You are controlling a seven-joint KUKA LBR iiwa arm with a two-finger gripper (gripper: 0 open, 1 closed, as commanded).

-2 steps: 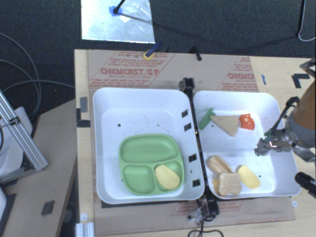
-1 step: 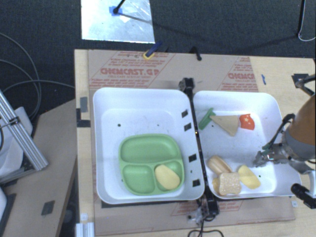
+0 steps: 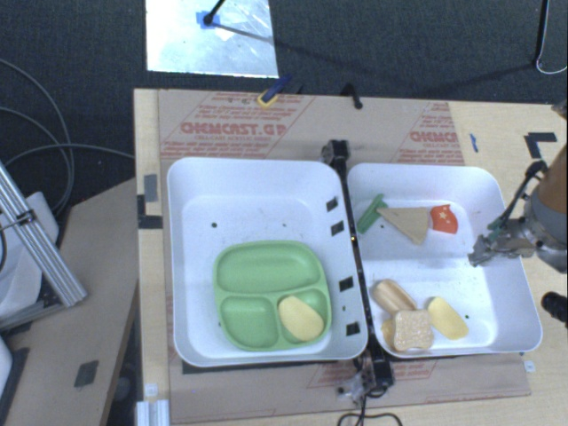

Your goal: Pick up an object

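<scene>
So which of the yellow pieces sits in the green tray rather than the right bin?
The yellow piece in the green tray's lower-right compartment, in the left bin. The other yellow piece lies loose in the right bin.

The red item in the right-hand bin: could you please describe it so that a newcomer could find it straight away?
Start at the right bin of the two white bins. In its far half, a tan wedge lies beside a green strip, and the red piece touches the wedge's right end. It is small and rounded, the one red thing there; the pieces along the near edge are yellow or tan.
</scene>
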